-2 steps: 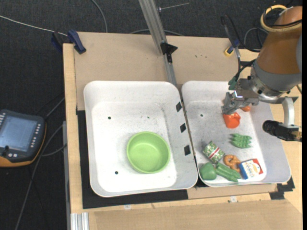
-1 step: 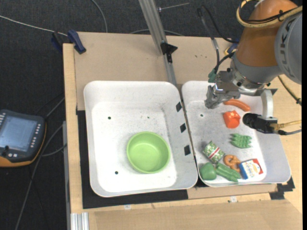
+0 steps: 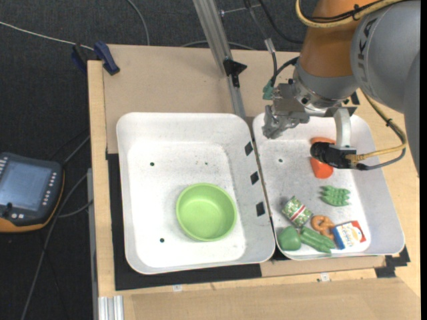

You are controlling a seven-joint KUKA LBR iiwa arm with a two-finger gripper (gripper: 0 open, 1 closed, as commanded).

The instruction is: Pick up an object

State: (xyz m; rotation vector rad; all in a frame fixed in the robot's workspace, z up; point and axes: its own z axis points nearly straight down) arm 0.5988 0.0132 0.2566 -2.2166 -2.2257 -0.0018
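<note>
Over the right bin, the arm runs off the frame's top and right edges and hides the bin's far rim, while the left bin holds a green bowl. The gripper hangs above the right bin's far left corner; whether it is parted or closed cannot be made out. An orange object, partly covered by a black fitting, lies to its right, and the small toys cluster well apart near the front rim

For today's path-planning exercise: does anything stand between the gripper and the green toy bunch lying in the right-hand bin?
Nothing visible does. The gripper hangs over the upper left of the right bin. The green bunch lies lower right of it, with bare bin floor between. The orange piece lies just above the bunch, to the side of that line.
</note>
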